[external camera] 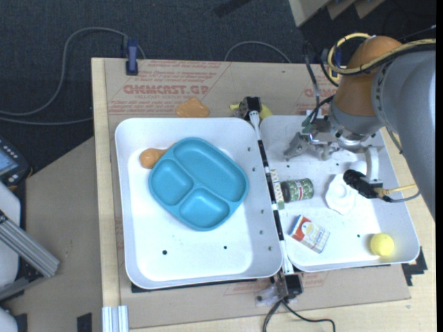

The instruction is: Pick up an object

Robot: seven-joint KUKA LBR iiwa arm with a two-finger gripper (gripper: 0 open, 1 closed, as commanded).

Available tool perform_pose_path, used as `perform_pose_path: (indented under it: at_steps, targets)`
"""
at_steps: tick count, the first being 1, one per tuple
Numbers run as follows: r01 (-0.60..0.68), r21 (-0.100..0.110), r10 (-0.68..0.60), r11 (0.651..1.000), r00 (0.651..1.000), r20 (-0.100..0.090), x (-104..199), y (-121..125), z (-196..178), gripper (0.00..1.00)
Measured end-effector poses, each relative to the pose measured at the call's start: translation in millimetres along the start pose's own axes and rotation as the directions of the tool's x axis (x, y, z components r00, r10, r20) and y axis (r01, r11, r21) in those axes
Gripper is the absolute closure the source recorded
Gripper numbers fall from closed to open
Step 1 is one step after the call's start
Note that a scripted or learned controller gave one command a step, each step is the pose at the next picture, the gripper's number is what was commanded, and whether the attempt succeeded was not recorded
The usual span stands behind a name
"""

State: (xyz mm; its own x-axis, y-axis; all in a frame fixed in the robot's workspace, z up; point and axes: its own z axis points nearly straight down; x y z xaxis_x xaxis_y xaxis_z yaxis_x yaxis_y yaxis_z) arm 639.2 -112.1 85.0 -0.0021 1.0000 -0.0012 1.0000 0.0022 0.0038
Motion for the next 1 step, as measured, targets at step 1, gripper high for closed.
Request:
perform_pose_path:
  at_steps: [1]
  targets:
    - [-0.006,-0.004,0.007,1.0,1.0,0.004,-61.8,9.6,-46.7,0.0]
